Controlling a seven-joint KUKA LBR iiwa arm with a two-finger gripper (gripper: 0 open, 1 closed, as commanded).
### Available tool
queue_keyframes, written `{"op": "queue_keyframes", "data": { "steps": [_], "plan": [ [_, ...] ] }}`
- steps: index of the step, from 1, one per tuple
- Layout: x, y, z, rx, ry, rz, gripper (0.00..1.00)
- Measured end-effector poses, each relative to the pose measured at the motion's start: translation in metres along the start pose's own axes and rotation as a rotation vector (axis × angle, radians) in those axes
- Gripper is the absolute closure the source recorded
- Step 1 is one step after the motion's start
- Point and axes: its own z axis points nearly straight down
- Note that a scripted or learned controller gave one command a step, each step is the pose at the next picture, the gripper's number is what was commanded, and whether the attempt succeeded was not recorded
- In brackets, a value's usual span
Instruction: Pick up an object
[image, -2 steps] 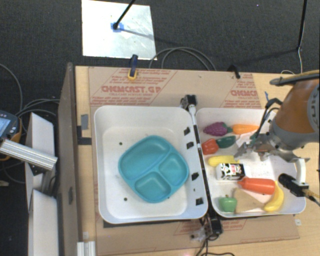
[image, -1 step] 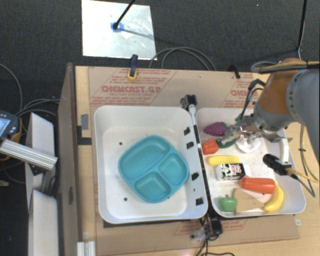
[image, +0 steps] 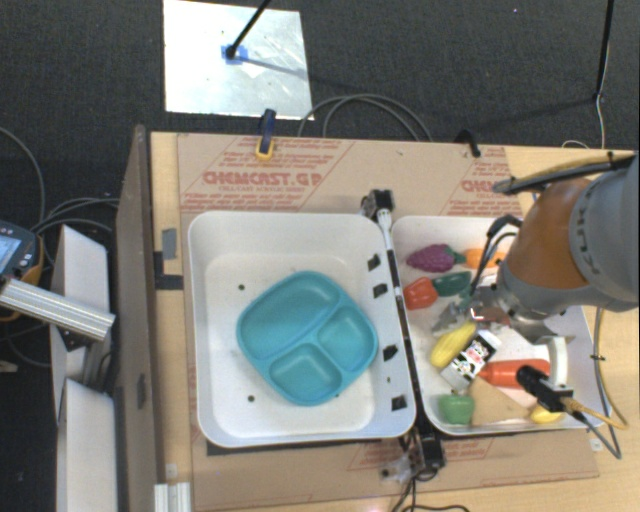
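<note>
Right bin (image: 420, 232) | yellow corn (image: 452, 345) long axis diagonal, upper-right to lower-left

A thick, rounded arm (image: 590, 240) is seen, finished in smooth grey, with a broad orange band (image: 540, 245) wrapped around it above the wrist. Below the orange band a grey wrist housing is fitted, and a black cable (image: 492, 240) is looped beside the band. A small metallic pincer (image: 462, 312) is mounted beneath the housing.
</note>
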Motion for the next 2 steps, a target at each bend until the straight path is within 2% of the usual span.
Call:
{"op": "queue_keyframes", "data": {
  "steps": [1,2],
  "plan": [
    [0.015,0.079,-0.003,-0.012,-0.004,-0.007,0.00],
    [0.014,0.077,-0.014,-0.011,-0.003,-0.006,1.00]
  ]
}}
